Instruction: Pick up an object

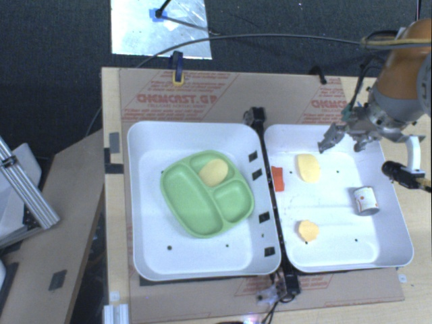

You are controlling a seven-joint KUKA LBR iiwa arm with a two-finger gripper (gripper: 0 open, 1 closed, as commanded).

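The claw (343, 139) hovers open and empty over the right bin (337, 252) — approach step. Just below-left lies a yellow piece (308, 167), the nearest pickable object; next it must descend and straddle it squarely.

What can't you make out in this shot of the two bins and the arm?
- Gripper, camera view: small and blurred, so open or shut is unclear.
- Arm: cut off by the right edge.
- Small silver cylinder: too small to identify.
- Yellow item in the green tray: its underside is hidden.
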